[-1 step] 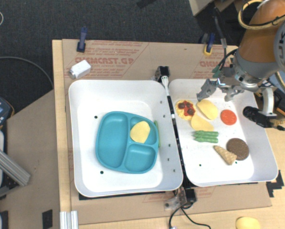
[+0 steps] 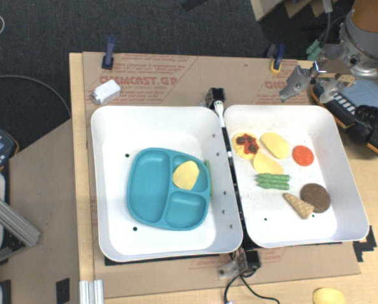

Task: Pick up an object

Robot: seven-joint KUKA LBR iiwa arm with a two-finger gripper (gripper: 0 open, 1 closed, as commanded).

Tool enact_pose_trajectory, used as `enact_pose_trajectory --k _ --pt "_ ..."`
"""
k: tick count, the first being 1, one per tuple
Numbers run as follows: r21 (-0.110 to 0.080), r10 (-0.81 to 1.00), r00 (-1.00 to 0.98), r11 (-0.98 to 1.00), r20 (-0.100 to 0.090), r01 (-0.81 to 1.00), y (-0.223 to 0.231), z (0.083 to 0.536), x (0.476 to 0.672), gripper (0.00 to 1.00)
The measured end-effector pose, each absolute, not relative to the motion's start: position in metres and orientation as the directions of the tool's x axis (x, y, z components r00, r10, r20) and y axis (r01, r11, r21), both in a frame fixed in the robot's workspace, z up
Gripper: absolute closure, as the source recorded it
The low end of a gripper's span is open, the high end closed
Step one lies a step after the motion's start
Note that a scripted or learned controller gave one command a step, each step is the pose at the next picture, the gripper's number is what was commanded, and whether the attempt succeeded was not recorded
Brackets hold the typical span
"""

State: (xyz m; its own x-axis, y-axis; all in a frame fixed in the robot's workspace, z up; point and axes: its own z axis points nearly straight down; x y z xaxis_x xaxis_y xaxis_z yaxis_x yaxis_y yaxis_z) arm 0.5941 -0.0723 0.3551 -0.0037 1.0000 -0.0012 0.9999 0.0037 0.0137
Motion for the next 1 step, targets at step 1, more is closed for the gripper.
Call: enact_pose_trajectory --k 1 --pt "0.020 1.000 0.006 -0.006 -0.009 1.000 -0.1616 0.5219 0.5838 0.00"
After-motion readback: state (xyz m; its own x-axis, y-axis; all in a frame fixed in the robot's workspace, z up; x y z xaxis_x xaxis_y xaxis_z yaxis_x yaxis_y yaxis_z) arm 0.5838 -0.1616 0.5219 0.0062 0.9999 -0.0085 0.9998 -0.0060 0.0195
